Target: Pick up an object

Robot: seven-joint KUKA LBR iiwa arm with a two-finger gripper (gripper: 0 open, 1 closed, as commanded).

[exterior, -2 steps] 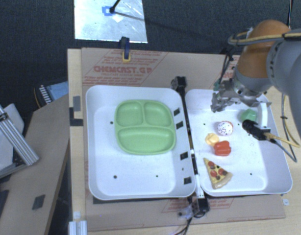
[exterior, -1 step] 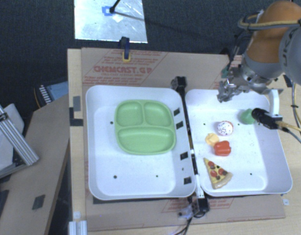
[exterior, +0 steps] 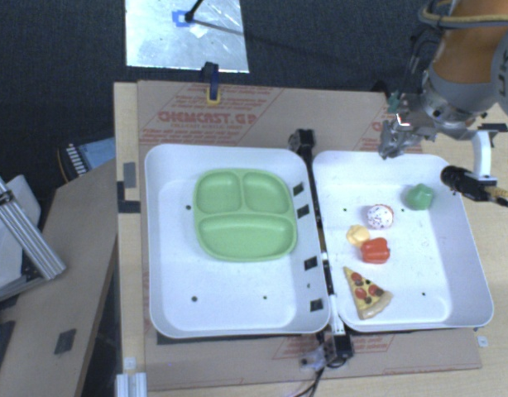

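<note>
While the arm (exterior: 473, 40) hangs over the right bin's (exterior: 465, 304) far rim, I cannot tell its grip

Pale green divided plate (exterior: 244, 214), white bins (exterior: 175, 304), green block (exterior: 419, 196), red pepper (exterior: 376, 251), red-dotted pizza slice (exterior: 366, 292)

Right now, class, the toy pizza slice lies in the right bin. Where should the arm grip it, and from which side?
Probably from straight above, jaws closing across the two long straight sides of the pizza slice near its middle. It lies flat, point toward the orange toy and crust toward the right bin front rim, so no side approach gets under it. Bare floor on both flanks leaves room for the gripper.
</note>
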